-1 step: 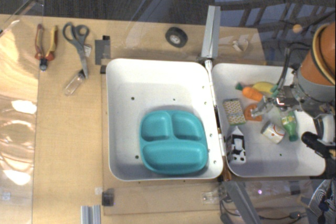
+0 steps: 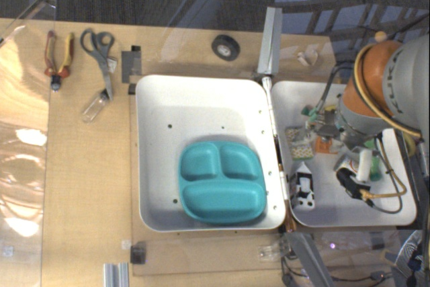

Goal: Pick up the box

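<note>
arm: grey KUKA arm (image 2: 403,87) reaches in from the right and hangs over the right bin (image 2: 396,215), with its wrist covering the middle of that bin.
claw: the claw (image 2: 327,133) sits low over the back-left part of the right bin. Wrist hardware and wiring crowd it, so I cannot tell whether it is open or closed. Nothing is visibly gripped.
box: I take it to be the small white-and-black box (image 2: 304,187) on the right bin floor, close to the left wall and toward the front. It lies apart from the claw, nearer the camera.
neighbours: a speckled packet (image 2: 298,138) lies just beside the claw. Small orange and green items sit under the wrist, too cluttered to name.
left bin: the left bin (image 2: 161,104) holds a teal divided tray (image 2: 222,180), which plays no part in this step.
desk: scissors (image 2: 102,54), pliers (image 2: 57,57) and a tape roll (image 2: 226,47) lie on the desk (image 2: 87,178), well away from both bins.
step in hand (judged): approach, with the box not yet taken.
how to do it well: bring the claw toward the front-left of the bin until it is centred above the box. Set it across the box's narrow side, then descend straight.
risk: the bin wall is close on the box's left, so the claw needs room on that side. The looping cable (image 2: 366,195) could drag over nearby items.
check: confirm the box lifts off the bin floor before retracting.
</note>
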Robot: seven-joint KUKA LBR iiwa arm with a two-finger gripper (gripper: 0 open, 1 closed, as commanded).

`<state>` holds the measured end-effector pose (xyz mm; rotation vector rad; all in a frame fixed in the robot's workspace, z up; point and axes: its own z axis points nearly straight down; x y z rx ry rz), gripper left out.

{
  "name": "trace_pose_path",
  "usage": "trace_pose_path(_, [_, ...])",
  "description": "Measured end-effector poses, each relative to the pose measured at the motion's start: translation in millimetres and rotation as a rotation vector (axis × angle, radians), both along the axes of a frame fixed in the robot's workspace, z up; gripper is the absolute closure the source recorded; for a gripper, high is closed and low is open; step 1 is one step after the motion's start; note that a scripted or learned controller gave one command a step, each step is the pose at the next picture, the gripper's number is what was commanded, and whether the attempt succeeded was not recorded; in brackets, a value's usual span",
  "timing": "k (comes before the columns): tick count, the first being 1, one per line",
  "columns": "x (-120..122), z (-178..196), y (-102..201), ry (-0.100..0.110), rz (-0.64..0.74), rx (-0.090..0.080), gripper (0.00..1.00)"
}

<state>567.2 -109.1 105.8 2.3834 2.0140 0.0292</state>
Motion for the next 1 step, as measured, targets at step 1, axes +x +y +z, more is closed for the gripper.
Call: trace_pose_path(1, [2.1, 11.0, 0.9, -0.005, 0.002, 0.001, 1.0])
